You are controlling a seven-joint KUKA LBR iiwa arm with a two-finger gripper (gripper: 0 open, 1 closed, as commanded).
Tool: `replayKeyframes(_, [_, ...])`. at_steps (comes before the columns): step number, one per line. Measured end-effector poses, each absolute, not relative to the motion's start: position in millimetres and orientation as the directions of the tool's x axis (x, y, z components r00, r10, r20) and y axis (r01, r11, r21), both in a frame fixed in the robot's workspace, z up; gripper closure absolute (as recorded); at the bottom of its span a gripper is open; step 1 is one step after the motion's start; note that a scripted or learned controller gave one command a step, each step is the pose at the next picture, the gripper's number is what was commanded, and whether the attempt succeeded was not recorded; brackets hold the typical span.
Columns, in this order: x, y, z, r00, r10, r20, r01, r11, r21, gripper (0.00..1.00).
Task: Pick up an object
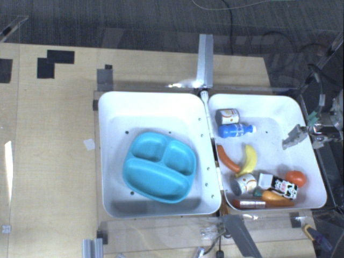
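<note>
Pale wooden bench [48, 160] carries two white bins. Left bin [107, 144] holds a blue divided plate [159, 166]. Right bin [279, 109] holds the objects: small can [228, 115], blue bottle [235, 130], banana [248, 159], red sausage-shaped piece [228, 159], second can [246, 184] and a cluttered heap near the front wall, hard to separate. Gripper [295, 137] sits over the right bin's right side, holding nothing; finger position cannot be determined. Arm is cut off at the edge.
</note>
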State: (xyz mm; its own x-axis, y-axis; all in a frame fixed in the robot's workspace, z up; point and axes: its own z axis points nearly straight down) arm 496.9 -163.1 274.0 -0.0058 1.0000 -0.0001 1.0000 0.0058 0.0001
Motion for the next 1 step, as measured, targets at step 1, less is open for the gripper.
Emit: replayKeyframes(1, [497.9, -162.1, 284.2, -0.01, 1.0, -0.001, 1.0, 0.01, 0.002, 1.0])
